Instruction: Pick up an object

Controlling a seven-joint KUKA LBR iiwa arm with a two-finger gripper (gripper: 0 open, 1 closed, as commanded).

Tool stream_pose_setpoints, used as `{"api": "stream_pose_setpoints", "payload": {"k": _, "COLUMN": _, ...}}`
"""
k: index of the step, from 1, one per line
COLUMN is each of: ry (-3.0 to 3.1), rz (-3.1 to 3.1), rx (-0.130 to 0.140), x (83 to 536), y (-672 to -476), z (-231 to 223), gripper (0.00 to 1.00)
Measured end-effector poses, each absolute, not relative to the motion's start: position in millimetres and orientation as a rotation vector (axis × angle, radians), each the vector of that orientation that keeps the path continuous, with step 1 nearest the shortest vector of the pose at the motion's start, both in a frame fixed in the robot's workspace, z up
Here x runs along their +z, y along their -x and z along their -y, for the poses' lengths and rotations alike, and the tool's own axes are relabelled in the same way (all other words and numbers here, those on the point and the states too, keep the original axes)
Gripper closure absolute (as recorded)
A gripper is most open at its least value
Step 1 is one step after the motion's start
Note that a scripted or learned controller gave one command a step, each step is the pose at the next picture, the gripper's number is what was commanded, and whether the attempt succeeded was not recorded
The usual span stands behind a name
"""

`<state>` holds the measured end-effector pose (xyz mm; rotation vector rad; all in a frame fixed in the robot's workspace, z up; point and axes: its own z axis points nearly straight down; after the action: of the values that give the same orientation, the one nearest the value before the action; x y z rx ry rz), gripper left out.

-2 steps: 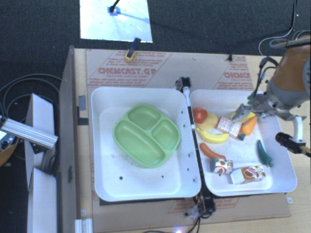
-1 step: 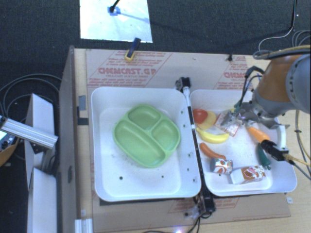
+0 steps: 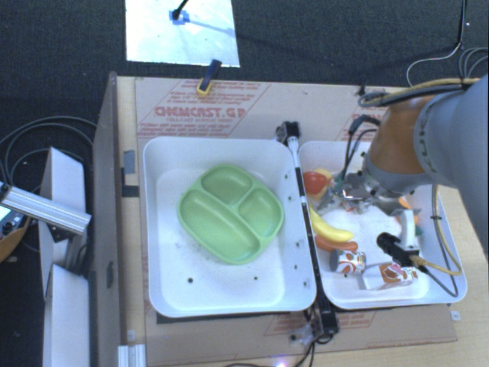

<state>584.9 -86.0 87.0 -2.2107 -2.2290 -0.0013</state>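
Objects crowd the right bin (image 3: 447,277): a yellow banana (image 3: 330,227) lies against the left wall beside the divider, an orange piece (image 3: 336,243) touches it below, a red tomato-like fruit (image 3: 315,181) sits near the top-left corner, and a small patterned can (image 3: 351,262) and a carton (image 3: 396,274) lie along the near edge. The arm's wrist (image 3: 359,193) hangs low over the bin's upper middle, just right of the red fruit; whether the jaws are spread or pressed together cannot be told. Bare floor shows in the bin's centre. In the left bin (image 3: 164,281), a green divided plate (image 3: 231,213) leaves open margins along all four walls, widest near the front.
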Motion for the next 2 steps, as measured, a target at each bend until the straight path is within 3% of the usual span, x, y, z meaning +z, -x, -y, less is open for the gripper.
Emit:
{"api": "stream_pose_setpoints", "payload": {"k": 1, "ry": 2.219, "rz": 2.229, "rx": -0.004, "x": 85, "y": -626.9, "z": 95, "gripper": 0.00}}
{"api": "stream_pose_setpoints", "payload": {"k": 2, "ry": 2.177, "rz": 2.202, "rx": 0.076, "x": 83, "y": -657.6, "z": 113, "gripper": 0.00}}
